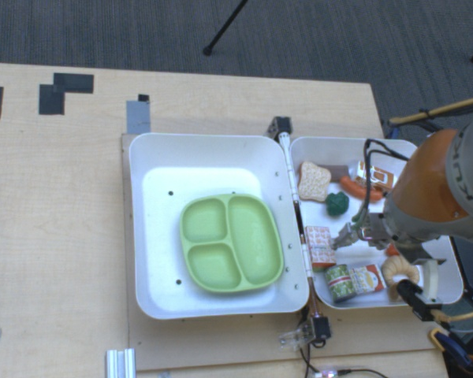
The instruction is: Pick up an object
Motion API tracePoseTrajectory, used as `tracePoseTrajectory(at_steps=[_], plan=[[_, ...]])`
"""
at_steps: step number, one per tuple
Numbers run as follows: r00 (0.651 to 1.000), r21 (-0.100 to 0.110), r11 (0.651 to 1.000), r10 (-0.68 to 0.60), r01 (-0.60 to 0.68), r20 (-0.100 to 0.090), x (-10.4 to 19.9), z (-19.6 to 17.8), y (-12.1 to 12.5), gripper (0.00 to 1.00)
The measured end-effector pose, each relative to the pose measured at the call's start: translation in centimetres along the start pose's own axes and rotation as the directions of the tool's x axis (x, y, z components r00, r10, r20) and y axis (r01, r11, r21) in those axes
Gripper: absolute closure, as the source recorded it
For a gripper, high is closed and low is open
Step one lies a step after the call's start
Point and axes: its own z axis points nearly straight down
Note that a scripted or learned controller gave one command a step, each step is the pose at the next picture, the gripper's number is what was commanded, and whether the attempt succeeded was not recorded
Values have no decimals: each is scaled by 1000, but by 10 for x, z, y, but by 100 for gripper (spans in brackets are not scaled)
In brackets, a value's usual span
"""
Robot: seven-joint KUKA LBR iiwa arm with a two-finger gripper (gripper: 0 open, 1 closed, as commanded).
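Observation:
My gripper (pixel 348 235) hangs over the middle of the right bin (pixel 335 302), with the arm coming in from the right. Just to its left lies a small red and white box (pixel 318 243). In front of it a green can (pixel 340 283) lies beside an orange packet (pixel 369 277). Further back sit a slice of bread (pixel 314 181), a piece of broccoli (pixel 337 203) and a carrot (pixel 352 186). A tan pastry (pixel 400 270) rests under the arm. Nothing is seen held in the gripper.
The left bin (pixel 154 211) holds a green divided plate (pixel 231 242). A divider with black clips runs between the bins (pixel 292 203). Grey and black blocks sit on the bench at the far left (pixel 138 115).

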Motion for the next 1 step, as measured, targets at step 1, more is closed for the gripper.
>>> tracePoseTrajectory(at_steps=[1], plan=[[1000, 0, 1000, 1, -1, 0, 0, 0, 0, 0]])
